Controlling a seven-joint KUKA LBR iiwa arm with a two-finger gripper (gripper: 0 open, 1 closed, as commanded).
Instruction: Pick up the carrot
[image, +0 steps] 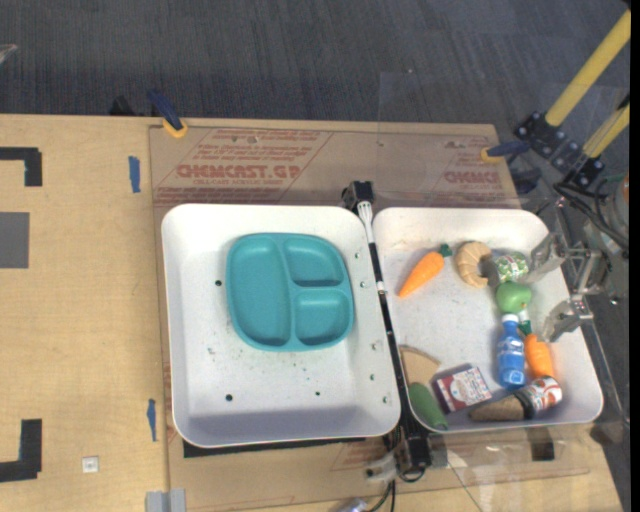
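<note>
Carrot (421, 273) lies loose in the upper-left of the right bin (455, 222), well apart from the gripper (565, 285) at the bin's right edge. Can't tell its state through the clutter. Risk: it descends here and grabs the orange bottle (539, 356) or green ball (514, 296) instead.

A teal divided plate (291, 291) lies in the middle of the left bin (190, 400). Along the right bin's (420, 225) right and bottom edges lie a bread roll (471, 262), green apple (514, 296), blue bottle (511, 352) and maroon packet (463, 386)
</note>
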